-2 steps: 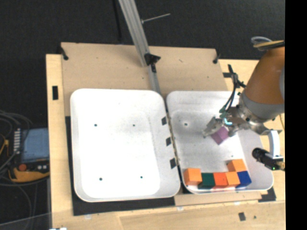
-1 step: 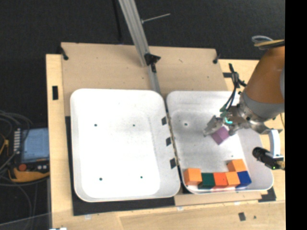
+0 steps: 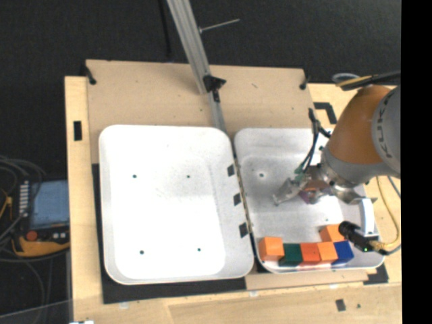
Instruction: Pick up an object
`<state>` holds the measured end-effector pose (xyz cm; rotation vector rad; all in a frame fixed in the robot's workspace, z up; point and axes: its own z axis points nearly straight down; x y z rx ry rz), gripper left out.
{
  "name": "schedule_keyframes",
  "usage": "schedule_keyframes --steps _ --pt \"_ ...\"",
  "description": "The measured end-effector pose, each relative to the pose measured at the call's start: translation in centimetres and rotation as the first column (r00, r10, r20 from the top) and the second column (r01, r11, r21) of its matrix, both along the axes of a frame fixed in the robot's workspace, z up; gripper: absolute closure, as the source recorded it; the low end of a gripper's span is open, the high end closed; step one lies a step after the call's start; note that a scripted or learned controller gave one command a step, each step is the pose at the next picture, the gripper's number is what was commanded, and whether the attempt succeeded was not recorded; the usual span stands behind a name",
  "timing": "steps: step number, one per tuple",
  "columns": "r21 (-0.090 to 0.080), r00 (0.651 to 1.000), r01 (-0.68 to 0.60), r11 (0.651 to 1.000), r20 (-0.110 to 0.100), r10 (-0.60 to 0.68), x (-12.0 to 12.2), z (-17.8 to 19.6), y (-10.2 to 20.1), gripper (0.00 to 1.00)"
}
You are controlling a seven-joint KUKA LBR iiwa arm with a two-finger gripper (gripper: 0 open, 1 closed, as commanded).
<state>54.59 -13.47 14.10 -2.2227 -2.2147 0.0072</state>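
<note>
Blocks point(image 3: 307, 252), orange, green and blue, lie in a row along the near edge of the right bin point(image 3: 270, 147), toward its near right corner. Above the bin's middle, the gripper point(image 3: 291, 189) hangs clear of them; whether it is clenched or released I cannot tell. Judging by this, the approach is in hand: next it must travel toward the near edge and descend over one block.

- The two bins point(image 3: 169, 201) are white.
- The arm point(image 3: 361, 137) is orange and grey.
- The blocks point(image 3: 307, 252) in a row are orange, green, orange, orange and blue.
- The bench point(image 3: 148, 93) is light brown.
- The floor point(image 3: 40, 32) is black.
</note>
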Motion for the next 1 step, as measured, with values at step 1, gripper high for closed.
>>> schedule_keyframes --steps 1 --pt "-0.002 1.000 -0.001 1.000 0.008 0.001 0.09 -4.43 -0.18 0.00"
